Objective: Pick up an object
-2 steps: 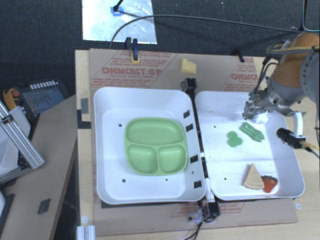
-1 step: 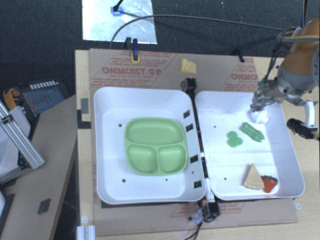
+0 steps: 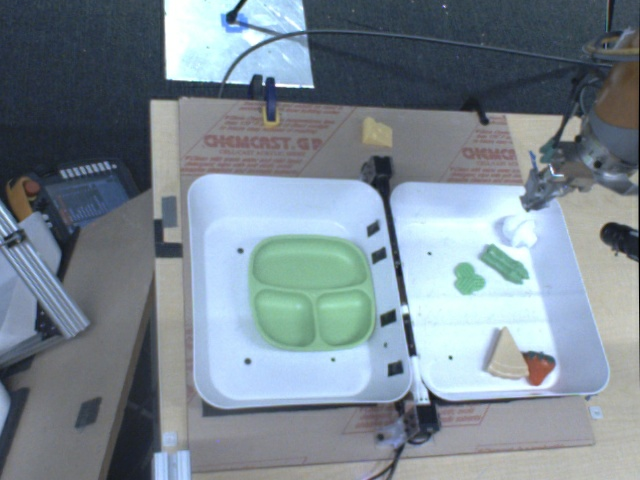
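The right bin [image 3: 440,368] holds a small white object [image 3: 518,231] near its far right side, a green elongated piece [image 3: 504,264], a round green piece [image 3: 468,279], a tan wedge [image 3: 507,355] and a small red piece [image 3: 539,367] near the front. My gripper [image 3: 537,191] hangs over the far right edge of this bin, just above and behind the white object, with nothing visibly held.
The left bin [image 3: 210,298] contains a green three-compartment tray [image 3: 310,290]. A yellow piece [image 3: 377,132] lies on the cardboard behind the bins. A black divider [image 3: 388,258] with clips runs between the bins. Cables cross the back.
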### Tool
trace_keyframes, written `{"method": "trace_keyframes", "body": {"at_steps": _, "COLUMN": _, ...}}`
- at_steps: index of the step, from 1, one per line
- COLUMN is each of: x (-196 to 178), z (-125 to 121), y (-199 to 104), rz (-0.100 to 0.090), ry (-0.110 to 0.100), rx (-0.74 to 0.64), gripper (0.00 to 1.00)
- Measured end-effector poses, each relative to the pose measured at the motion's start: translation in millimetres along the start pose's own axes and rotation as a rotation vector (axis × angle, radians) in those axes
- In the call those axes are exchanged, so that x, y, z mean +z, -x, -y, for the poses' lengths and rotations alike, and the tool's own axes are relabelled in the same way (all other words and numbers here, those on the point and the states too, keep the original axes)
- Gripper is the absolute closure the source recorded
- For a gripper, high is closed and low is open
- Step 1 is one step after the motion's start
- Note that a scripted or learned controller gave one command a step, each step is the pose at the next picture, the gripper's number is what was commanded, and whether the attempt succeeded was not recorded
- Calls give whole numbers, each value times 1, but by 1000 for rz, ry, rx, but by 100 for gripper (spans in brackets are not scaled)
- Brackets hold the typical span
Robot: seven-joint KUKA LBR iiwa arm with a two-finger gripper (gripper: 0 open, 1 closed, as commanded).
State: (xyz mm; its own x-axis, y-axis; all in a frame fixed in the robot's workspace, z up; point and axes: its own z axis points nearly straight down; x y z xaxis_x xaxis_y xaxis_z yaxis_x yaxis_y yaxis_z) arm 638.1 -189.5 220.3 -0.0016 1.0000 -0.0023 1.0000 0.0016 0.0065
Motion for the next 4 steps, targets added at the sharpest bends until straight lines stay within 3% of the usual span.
{"method": "trace_keyframes", "body": {"at_steps": 1, "x": -44, "z": -2, "y": 0, "rz": 0, "ry": 0, "rx": -3, "gripper": 100}}
{"method": "trace_keyframes", "body": {"at_steps": 4, "x": -50, "z": 6, "y": -174, "rz": -4, "ry": -5, "rx": -9, "gripper": 100}}
